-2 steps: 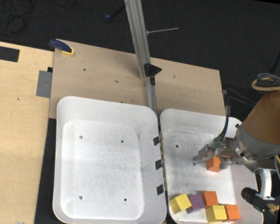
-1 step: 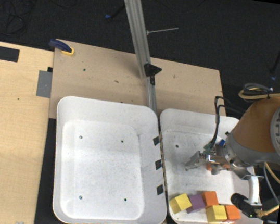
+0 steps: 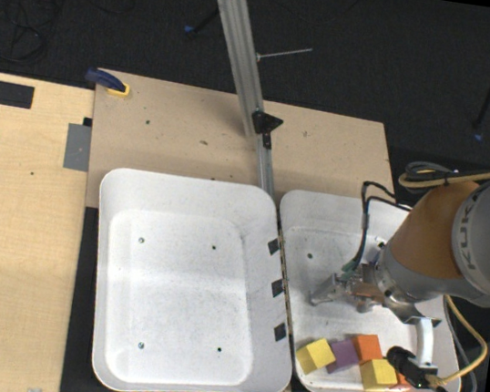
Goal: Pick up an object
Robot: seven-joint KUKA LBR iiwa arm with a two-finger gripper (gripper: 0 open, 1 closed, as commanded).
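The two-finger metal gripper (image 3: 326,293), fingers seemingly spread and empty, should centre over the near yellow foam cube (image 3: 316,354) before descending.

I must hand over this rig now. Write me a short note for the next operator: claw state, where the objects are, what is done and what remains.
Claw: low inside the right bin, over bare floor near its middle, with nothing between its tips.
Objects: all in the right bin's near corner, close together: yellow block, purple block, orange block, second yellow block.
Left bin: no blocks in it.
Done: no object lifted yet.
Left: bring the claw to one block, probably the near yellow one, grip and raise it.
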